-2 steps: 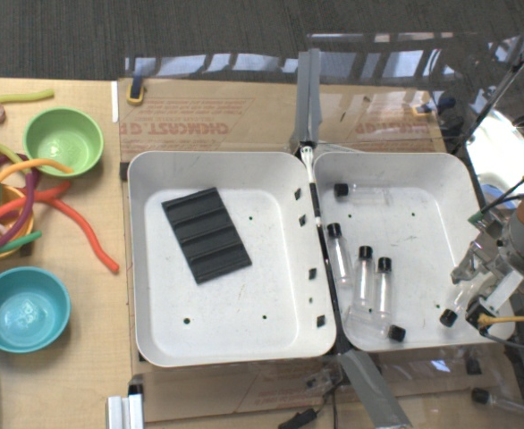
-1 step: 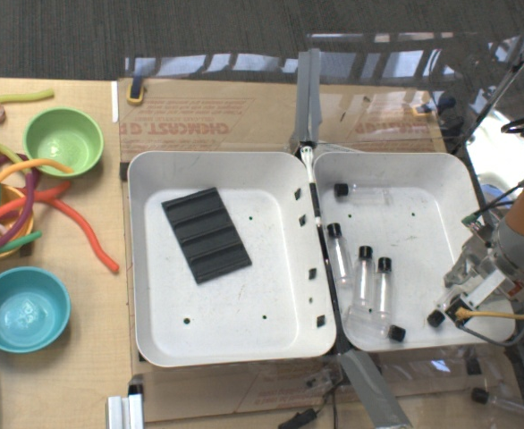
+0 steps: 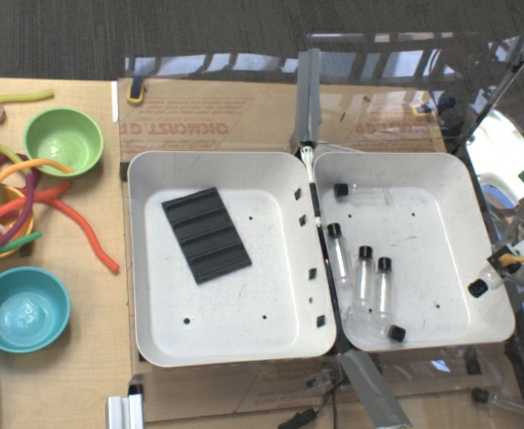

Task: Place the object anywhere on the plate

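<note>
Black ridged plate (image 3: pixel 206 235) tilted in left bin (image 3: pixel 146 266); clear vials (image 3: pixel 365 275) in right bin (image 3: pixel 459 204).

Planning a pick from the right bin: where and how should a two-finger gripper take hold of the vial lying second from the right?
Grip the clear vial across the middle of its body, coming straight down from above. It lies flat, black cap pointing away from the camera, with a bare gap on its left and the neighbouring vial close on its right.

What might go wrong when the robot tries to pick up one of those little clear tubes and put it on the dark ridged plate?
The clear vials are see-through, round and lie close together in the right bin, so the fingers may misjudge one, nudge its neighbour or send it rolling. The black ridged plate lies loose and askew in the left bin; a vial set down across its ridges could well roll off.
</note>
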You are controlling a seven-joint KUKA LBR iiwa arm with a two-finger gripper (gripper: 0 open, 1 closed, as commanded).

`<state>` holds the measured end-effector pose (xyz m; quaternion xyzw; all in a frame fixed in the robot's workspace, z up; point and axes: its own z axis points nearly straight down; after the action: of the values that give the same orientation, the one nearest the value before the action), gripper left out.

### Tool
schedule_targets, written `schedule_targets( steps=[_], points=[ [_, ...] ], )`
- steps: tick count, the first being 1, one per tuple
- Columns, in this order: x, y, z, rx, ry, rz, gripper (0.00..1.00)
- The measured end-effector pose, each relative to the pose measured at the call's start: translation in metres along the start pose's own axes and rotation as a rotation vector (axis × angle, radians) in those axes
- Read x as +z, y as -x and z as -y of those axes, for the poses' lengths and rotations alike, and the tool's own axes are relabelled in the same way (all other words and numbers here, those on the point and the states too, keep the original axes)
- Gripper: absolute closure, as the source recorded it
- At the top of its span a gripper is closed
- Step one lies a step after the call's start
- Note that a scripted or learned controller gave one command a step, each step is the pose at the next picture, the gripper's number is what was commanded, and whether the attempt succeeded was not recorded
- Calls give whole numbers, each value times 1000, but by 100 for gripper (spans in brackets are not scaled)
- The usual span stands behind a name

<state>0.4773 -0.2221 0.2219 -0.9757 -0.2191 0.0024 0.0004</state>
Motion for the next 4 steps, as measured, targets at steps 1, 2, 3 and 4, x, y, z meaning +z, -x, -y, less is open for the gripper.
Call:
schedule_targets(
  steps=[1, 2, 3, 4],
  points=[
    [79, 1, 1, -106, -3, 0, 100],
    [132, -4, 6, -184, -13, -5, 100],
    [-145, 0, 0, -5, 1, 1, 100],
    [-34, -25, 54, 18, -1, 2, 100]
  ],
)
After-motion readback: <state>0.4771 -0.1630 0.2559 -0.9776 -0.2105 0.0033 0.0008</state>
